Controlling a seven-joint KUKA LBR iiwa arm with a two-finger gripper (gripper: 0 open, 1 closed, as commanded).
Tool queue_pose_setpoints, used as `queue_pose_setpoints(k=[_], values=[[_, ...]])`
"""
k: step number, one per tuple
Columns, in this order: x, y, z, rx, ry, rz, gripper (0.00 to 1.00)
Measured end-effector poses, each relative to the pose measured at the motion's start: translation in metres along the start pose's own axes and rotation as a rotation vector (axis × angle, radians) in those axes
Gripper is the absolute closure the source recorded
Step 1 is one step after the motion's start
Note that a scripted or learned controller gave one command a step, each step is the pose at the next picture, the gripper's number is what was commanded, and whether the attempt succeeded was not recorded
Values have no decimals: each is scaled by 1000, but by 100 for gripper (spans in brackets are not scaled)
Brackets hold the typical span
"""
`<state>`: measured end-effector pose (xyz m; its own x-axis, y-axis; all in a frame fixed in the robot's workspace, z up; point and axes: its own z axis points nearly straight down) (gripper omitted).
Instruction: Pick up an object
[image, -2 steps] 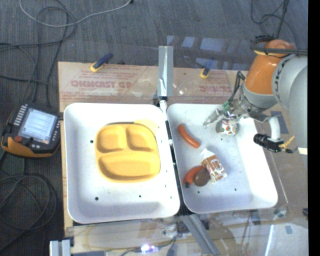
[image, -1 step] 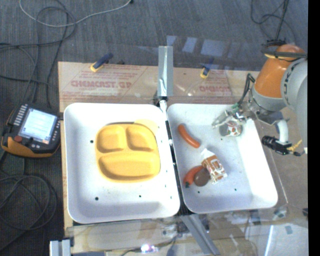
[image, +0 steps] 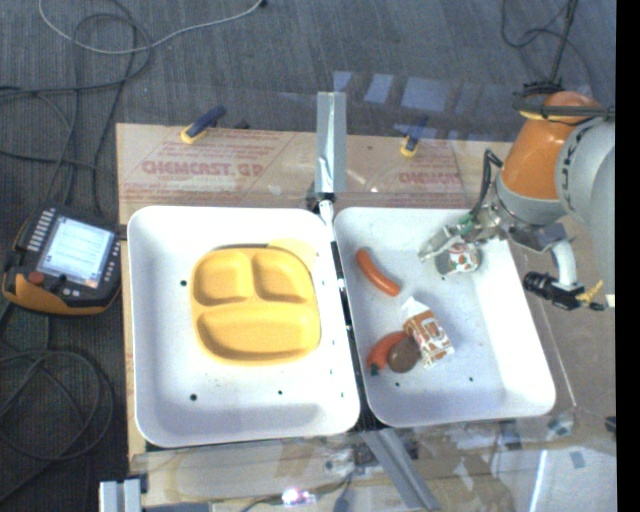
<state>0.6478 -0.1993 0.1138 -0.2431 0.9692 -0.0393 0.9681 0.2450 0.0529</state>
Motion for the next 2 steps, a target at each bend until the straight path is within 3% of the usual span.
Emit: queue_pose_setpoints(k=[1, 2], values=[[-9, 0, 1, 0, 7, -12, 0], [0, -24, 23, 43, 36, 113, 0]])
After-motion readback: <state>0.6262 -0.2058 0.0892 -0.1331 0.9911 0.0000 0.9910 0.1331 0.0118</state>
